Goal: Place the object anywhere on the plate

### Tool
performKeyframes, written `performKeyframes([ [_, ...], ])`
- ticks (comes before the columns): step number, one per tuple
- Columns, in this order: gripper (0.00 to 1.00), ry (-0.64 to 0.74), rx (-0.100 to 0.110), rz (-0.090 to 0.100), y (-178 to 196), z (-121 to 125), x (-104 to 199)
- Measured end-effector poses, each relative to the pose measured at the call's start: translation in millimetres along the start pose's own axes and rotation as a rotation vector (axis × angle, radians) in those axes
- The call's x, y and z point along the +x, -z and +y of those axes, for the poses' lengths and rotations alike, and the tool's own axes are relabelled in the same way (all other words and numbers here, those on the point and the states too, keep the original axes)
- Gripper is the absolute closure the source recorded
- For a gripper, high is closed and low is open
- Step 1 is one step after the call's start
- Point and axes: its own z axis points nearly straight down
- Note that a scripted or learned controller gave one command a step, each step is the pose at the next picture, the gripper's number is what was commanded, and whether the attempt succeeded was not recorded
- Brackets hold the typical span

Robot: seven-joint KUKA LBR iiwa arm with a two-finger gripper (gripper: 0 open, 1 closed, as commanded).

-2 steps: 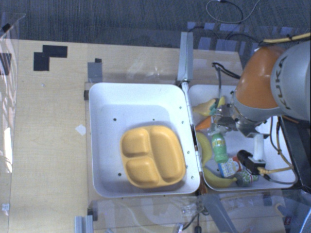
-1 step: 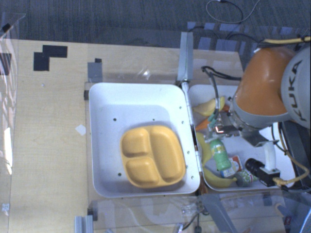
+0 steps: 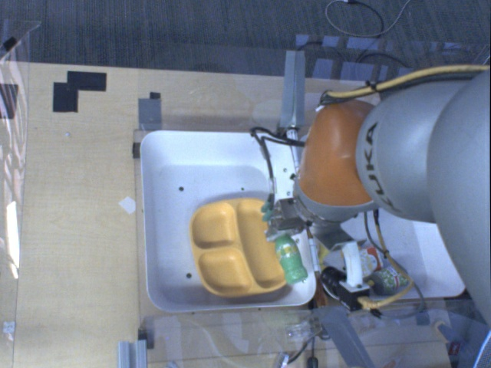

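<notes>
A yellow divided plate [image 3: 229, 245] lies in the left white bin [image 3: 176, 167], toward its near right corner. A green bottle [image 3: 291, 259] with a pale cap end sits at the plate's right edge, lying partly over the rim. My gripper [image 3: 281, 219] hangs directly above the bottle's upper end, with the orange-banded wrist [image 3: 337, 156] over it. The bottle's top meets the gripper's underside, and the wrist hides whether the bottle is between its tips.
The right bin [image 3: 437, 278] is mostly covered by the grey arm [image 3: 430, 136]. Small dark and coloured items [image 3: 383, 278] and cables lie below the wrist near the right bin's front. Bare bin floor stretches left and behind the plate.
</notes>
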Motion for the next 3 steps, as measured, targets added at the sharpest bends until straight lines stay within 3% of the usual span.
performKeyframes([
  [1,0.00,-0.001,-0.001,0.000,0,0,-1],
  [2,0.00,0.074,-0.003,0.000,1,-7,-50],
  [3,1.00,0.075,-0.008,0.000,12,-5,-50],
])
